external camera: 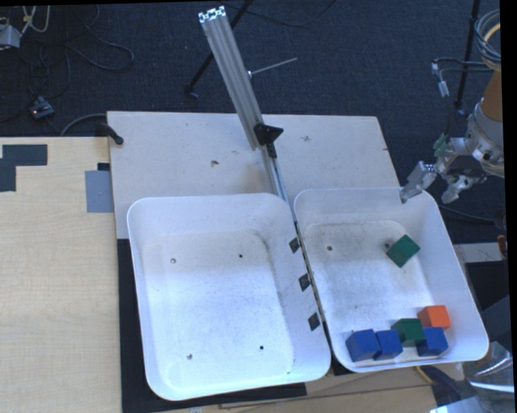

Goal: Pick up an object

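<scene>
Blue blocks (pixel 373 344) are sitting crowded at 5 o'clock, so gripper (pixel 434 183), hanging open and empty at 2, is better targeting the lone green block (pixel 402 251).

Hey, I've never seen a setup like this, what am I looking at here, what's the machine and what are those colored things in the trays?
This is one camera fixed above a workbench, looking down at a slant. Two shallow white bins sit side by side: the left bin and the right bin. A robot arm reaches in from the right; its claw hangs over the right bin's upper right corner with nothing between its fingers. In the right bin lie small blocks: a green block on its own, and near the lower edge a cluster of blue blocks, another green block and an orange block. The slanted metal bar is part of the bench's frame.
</scene>
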Robot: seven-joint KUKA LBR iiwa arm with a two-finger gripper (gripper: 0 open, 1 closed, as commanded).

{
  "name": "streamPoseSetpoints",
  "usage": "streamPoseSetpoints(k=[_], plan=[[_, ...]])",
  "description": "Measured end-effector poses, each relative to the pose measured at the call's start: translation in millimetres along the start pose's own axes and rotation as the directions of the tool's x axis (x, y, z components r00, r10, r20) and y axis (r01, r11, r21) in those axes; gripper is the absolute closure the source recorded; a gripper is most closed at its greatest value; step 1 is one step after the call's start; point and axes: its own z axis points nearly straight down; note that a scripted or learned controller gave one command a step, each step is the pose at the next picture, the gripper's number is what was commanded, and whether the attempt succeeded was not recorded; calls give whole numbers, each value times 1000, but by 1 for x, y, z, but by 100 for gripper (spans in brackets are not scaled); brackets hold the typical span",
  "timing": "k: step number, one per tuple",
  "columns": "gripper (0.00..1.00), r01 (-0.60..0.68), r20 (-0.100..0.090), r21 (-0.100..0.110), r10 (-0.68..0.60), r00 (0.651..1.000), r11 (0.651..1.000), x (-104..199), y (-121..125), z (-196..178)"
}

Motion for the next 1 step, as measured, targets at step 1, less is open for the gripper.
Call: streamPoseSetpoints(k=[1], plan=[[100,5,1,1,-5,1000,1000,0,0,-10]])
